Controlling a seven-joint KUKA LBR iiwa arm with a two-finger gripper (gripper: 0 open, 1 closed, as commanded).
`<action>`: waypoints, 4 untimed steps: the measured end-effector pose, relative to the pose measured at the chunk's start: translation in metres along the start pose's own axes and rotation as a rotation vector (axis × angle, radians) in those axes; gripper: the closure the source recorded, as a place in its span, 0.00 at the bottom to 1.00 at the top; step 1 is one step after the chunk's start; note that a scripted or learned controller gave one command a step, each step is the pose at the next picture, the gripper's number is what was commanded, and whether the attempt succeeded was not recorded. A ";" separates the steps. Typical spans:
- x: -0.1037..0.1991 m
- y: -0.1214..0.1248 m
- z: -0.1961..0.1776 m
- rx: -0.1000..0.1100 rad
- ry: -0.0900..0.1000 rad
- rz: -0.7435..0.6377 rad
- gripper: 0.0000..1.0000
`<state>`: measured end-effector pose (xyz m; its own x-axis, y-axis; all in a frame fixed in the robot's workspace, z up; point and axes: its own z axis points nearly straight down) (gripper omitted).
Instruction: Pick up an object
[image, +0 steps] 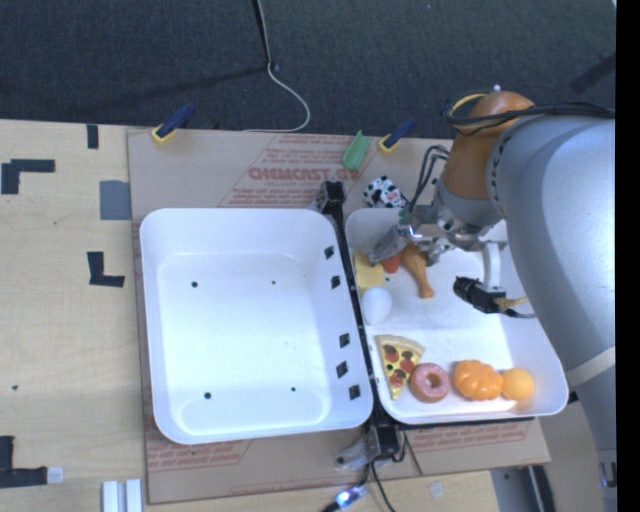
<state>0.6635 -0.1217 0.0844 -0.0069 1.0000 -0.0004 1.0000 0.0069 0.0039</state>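
Gripper over right bin far end, grip state can't tell; smooth orange carrot-shaped toy just below; round pink donut near front.

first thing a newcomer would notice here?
Probably the big grey arm with its orange band, reaching in from the right, its gripper low over the far end of the right bin. Next, the bright toys along that bin's near edge: a pizza slice, a pink donut and two orange pieces beside it. The left bin is a large white contrast.
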 end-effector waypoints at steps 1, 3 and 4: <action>-0.005 -0.009 -0.007 0.033 0.002 0.005 1.00; 0.084 -0.020 -0.103 0.002 0.004 -0.003 1.00; 0.084 -0.008 -0.099 0.005 0.001 0.005 1.00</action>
<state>0.6542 -0.0379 0.1837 -0.0023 1.0000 0.0004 1.0000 0.0023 -0.0009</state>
